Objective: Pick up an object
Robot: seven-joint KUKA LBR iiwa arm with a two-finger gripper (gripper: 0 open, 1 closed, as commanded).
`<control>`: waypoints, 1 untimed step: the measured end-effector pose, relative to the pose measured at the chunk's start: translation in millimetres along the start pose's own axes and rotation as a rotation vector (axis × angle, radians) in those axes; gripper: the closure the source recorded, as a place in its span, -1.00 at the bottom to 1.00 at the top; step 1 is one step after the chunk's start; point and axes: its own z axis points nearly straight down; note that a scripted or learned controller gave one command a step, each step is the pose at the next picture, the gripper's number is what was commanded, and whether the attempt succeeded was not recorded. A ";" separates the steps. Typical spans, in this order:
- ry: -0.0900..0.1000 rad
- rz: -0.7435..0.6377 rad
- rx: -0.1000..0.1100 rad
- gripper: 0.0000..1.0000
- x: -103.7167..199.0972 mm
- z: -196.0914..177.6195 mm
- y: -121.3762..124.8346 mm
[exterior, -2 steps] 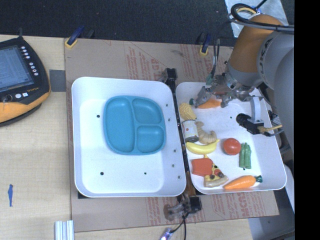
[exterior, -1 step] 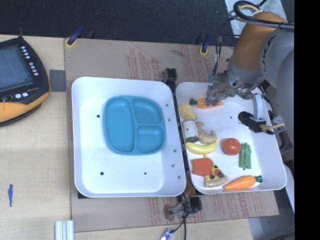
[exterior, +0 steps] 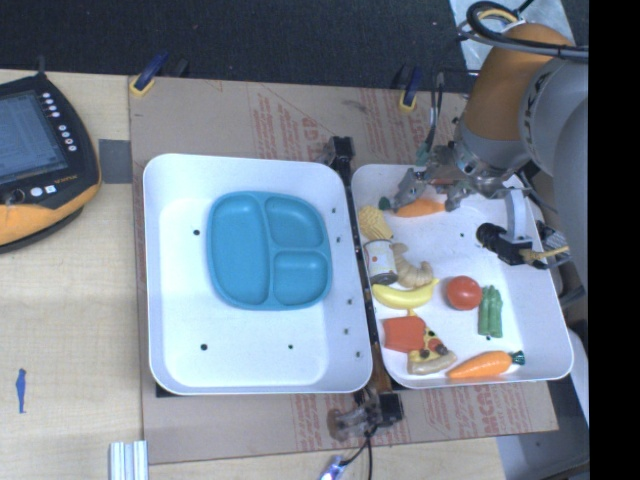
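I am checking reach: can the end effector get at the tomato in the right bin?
Probably yes: the tomato lies uncovered with some space around it, and the end effector hovers over the same bin.

Cardboard sheet (exterior: 300,128): I saw red printed marks in rows on it, behind the bins and in front of them, but I could not read any letter.
Small can (exterior: 381,261): it carried a label with dark print, too small for me to read.
Pendant screen (exterior: 25,148): the display was lit, but I could make out no words or numbers on it.
Pendant buttons (exterior: 62,128): I could not tell if they had signs.
Result: I found no readable text at all.
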 end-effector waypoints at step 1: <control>0.004 0.003 0.001 -1.00 3.2 41.3 -0.4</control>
